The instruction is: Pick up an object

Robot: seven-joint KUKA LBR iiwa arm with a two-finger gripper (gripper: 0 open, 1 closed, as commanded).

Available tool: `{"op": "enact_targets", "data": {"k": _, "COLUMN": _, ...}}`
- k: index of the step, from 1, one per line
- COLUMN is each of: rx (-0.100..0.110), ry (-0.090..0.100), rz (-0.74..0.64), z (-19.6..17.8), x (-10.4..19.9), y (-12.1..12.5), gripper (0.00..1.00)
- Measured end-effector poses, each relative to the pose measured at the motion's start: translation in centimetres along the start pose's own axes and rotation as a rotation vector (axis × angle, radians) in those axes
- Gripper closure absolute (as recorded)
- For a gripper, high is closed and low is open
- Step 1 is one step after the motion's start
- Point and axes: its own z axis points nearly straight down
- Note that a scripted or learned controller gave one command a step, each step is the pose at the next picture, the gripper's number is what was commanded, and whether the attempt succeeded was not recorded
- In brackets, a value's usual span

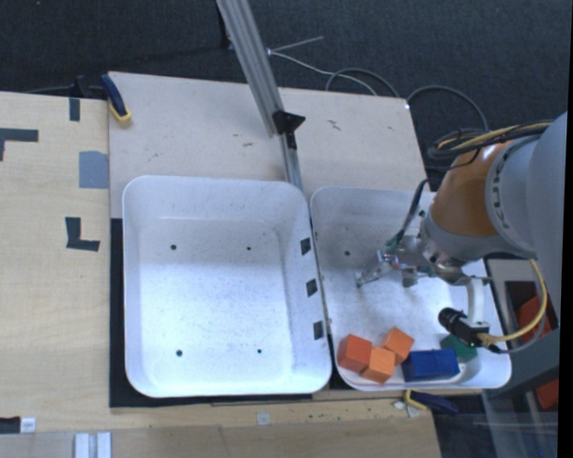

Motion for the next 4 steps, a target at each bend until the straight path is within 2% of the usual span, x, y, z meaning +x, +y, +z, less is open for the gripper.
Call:
{"op": "enact_targets", "data": {"k": 1, "rx": -0.012, "ry": 0.003, "rz": -0.012, "z": -10.8, "x": 11.6, "y": 1.7, "gripper": 0.00}}
{"op": "enact_targets", "data": {"k": 2, "rx": -0.012, "ry": -0.001, "rz": -0.004, "z": -17.4, "x": 8.9, "y": 2.6, "gripper": 0.00}}
{"op": "enact_targets", "data": {"k": 3, "rx": 0.002, "ry": -0.001, "rz": 0.002, "z": -13.8, "x": 4.8, "y": -2.5, "gripper": 0.00}}
{"op": "enact_targets", "data": {"k": 4, "rx": -0.013, "ry": -0.003, "rz": -0.003, "z": -21.3, "x": 1.9, "y": 0.5, "gripper": 0.00}}
